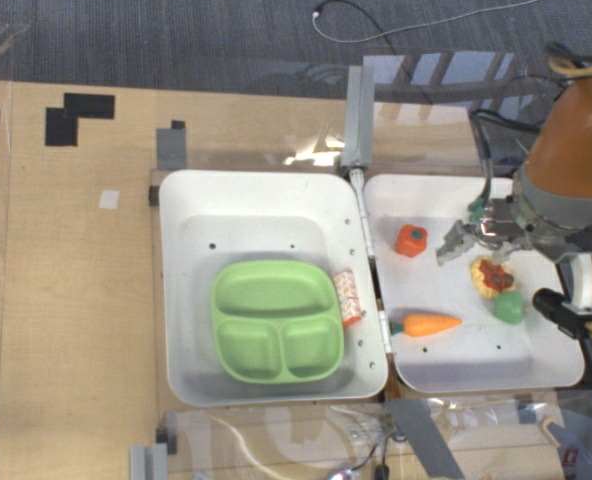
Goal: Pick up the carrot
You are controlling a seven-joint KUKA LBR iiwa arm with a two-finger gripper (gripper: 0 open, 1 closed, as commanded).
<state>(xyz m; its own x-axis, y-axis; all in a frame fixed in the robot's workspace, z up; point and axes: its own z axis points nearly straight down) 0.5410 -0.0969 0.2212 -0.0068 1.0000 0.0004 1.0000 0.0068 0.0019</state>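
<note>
A grey KUKA arm is reaching in over the right bin [546, 368], its gripper [473, 236] hanging with fingers spread apart and nothing between them, above the bin floor between a small red-orange toy [410, 240] and a yellow-and-red toy [491, 276]. The carrot [426, 324] is lying on its side near the bin's front left corner, green top toward the divider, well apart from the gripper and clear of the green ball [509, 307]. To take it cleanly, the arm is likely needing to travel toward the front wall, turn its fingers across the carrot's thick middle, and descend without nudging it against the rim. In the left bin [176, 268], a green divided plate [276, 320] is sitting beside a small striped packet [347, 297].
</note>
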